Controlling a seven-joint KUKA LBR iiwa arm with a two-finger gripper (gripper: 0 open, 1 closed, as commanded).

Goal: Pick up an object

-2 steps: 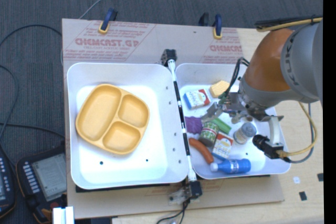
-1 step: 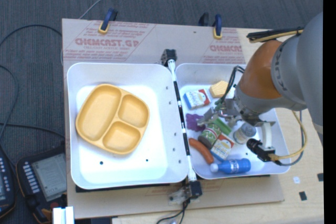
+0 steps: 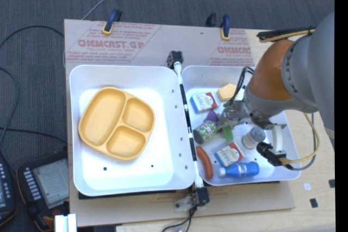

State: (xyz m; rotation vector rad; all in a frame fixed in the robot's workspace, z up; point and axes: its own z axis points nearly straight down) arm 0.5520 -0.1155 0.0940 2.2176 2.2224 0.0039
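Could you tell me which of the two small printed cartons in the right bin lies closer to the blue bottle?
The carton toward the bin's near edge, just above the blue bottle and right of the sausage. The other carton lies farther back, beside the yellow block.

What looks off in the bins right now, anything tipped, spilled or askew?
Nothing looks spilled or broken. The yellow tray sits alone in the left bin, turned askew to its walls. In the right bin the blue bottle and the hot dog lie on their sides among loosely jumbled toys, beside the gripper.
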